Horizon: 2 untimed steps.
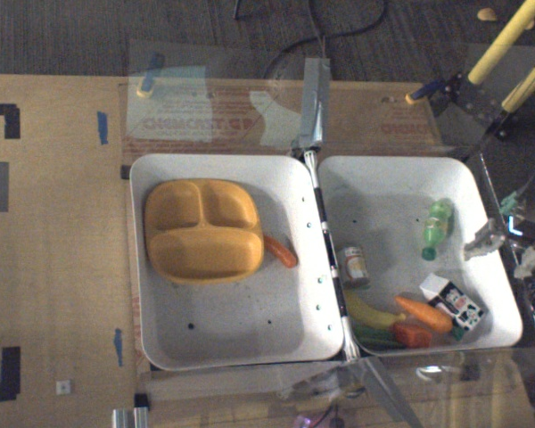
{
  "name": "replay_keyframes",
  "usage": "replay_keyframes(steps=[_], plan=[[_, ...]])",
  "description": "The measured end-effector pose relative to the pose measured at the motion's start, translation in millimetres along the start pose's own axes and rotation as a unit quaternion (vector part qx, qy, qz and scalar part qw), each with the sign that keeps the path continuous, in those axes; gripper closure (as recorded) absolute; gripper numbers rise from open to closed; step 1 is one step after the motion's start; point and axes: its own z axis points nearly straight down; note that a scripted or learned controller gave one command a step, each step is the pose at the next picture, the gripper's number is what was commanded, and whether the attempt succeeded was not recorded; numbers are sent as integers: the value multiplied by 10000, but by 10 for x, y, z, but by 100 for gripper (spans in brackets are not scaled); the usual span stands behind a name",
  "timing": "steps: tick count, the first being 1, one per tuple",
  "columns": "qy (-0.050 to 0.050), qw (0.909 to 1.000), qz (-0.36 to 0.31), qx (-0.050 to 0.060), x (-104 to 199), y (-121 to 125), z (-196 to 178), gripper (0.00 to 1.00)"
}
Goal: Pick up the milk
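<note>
Two white bins sat side by side on the bench. Left bin (160,328) held an orange sectioned tray (203,230) toward 10 o'clock, with a small carrot-like piece (281,252) touching the tray's 3 o'clock edge. Right bin (383,185) carried the clutter: a small can (353,264) near the shared wall at 9 o'clock, a banana (371,311) and a green item (374,335) at 7 o'clock, a carrot (423,314) and a red item (412,334) at 6 o'clock, a green bottle (437,225) toward 2 o'clock. Milk carton (453,303) lay at 5 o'clock in the right bin, tilted, its left end touching the carrot, close to the bin's right wall. Gripper (486,237) sat at the right bin's 3 o'clock rim, just above the carton in the view, near the bottle; couldn't tell whether the jaws were apart or together, too blurred. Judgement: approach step, nothing grasped yet. To do it well, come down over the carton's free end away from the carrot, align the jaws across its short side, and mind the bin wall.
</note>
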Motion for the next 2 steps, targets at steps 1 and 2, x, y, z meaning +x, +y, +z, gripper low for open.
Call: replay_keyframes(steps=[1, 2], plan=[[5, 9993, -372, -54, 293, -88, 1360, 0], [12, 9993, -367, -93, 295, -62, 1248, 100]])
